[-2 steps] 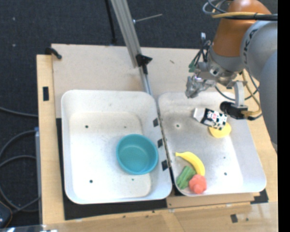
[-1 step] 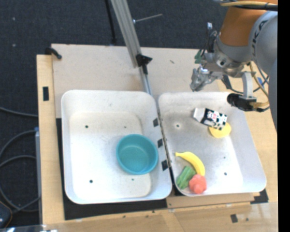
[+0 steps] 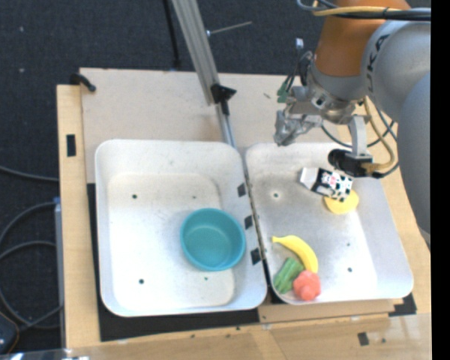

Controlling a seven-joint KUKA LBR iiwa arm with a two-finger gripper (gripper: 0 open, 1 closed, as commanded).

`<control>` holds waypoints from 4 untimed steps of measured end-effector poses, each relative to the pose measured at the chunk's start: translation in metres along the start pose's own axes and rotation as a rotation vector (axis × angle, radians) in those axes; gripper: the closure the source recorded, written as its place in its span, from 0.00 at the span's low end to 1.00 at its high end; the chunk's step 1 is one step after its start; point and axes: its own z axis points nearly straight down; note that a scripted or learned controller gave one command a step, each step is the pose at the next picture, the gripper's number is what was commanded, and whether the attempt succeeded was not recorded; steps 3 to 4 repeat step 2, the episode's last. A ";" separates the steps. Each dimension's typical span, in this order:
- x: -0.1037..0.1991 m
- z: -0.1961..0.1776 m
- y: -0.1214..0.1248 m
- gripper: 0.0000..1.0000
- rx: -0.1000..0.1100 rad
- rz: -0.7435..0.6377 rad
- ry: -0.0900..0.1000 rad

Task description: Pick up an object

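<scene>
While the hand (image 3: 286, 135) hovers above, the banana (image 3: 300, 251) lies well apart.

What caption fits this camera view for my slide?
Arm's gripper hovers above right bin holding banana and toys; blue bowl in left bin.

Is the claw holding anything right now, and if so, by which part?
Nothing is held. The claw hangs above the back edge of the right bin, apart from the toys lying in it.

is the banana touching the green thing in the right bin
Touching: the camera view shows the banana lying against the green thing's upper end, no gap between them.
</scene>
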 end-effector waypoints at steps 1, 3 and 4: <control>0.055 -0.008 0.009 1.00 -0.003 -0.002 0.001; 0.106 -0.015 0.011 1.00 -0.002 -0.002 0.001; 0.106 -0.015 0.011 1.00 -0.002 -0.002 0.001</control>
